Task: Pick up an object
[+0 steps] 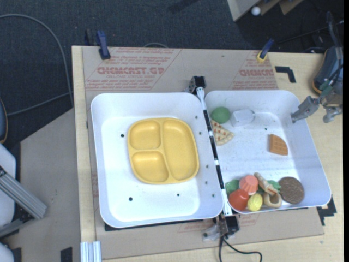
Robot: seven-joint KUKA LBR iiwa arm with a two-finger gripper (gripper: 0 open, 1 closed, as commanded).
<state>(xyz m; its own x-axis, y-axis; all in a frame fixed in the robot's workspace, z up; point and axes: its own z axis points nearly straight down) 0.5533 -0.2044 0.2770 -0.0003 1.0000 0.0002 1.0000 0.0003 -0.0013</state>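
Observation:
The right bin [256,146] holds several toy foods. A green round piece [221,114] and a pale clear object [242,116] lie at its far left. A waffle-patterned slice [221,133] rests against the left wall, and an orange wedge [277,144] lies alone to the right. Along the near edge are a brown cookie [292,189] and a cluster with a red piece [239,200], a yellow piece [255,202] and a pretzel shape [270,192]. My gripper [316,111] hangs over the bin's far right rim, open, with nothing between its fingers.
The left bin [109,146] carries a yellow divided plate [162,149]. A black hinge strip [210,141] runs between the two bins. Clamps [102,44] sit on the cardboard bench's far edge. The arm [330,70] comes in at the right edge.

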